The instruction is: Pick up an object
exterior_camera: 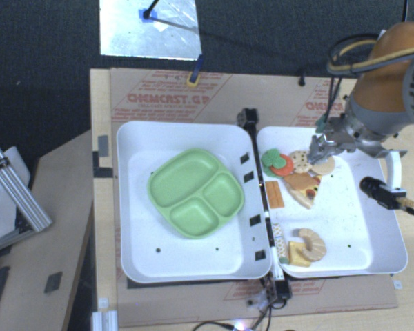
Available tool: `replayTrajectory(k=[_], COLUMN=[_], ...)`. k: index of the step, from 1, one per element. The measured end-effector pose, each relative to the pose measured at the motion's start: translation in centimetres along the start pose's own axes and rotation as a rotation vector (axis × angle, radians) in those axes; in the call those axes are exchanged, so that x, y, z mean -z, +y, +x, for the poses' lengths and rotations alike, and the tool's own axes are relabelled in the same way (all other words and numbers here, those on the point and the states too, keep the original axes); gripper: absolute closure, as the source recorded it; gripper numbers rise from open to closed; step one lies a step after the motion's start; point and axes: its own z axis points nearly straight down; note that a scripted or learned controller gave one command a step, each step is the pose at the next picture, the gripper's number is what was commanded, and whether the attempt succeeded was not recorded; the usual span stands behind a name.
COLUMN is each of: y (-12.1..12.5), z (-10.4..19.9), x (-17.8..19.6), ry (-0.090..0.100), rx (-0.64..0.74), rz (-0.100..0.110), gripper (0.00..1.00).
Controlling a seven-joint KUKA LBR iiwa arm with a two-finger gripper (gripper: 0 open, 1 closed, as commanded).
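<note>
Two shallow white bins sit side by side on a bench at centre frame. The left bin [134,254] carries a green divided plate [195,192]; the right bin [379,247] carries a scatter of toy food. The grey and orange arm [390,81] enters from the upper right, and its gripper [321,149] hangs over the cluster in the right bin's upper left corner. A pale round cookie [323,165] lies directly under the gripper, with a speckled cookie [301,161] just to its left and a pizza slice [305,187] just below, its long axis running toward lower right. Whether the jaws are apart or together cannot be told. A croissant [310,243] lies well apart, at lower centre.
</note>
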Motion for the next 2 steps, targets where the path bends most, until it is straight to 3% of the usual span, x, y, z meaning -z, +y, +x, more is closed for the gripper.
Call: replayTrajectory(k=[1,2], y=[-0.2,1.4], z=[2.4,1.6], x=[-1.0,-1.1], ry=[-0.002,-0.002], rx=[-0.004,-0.004], rz=[0.003,0.002], gripper=[1.0,1.0])
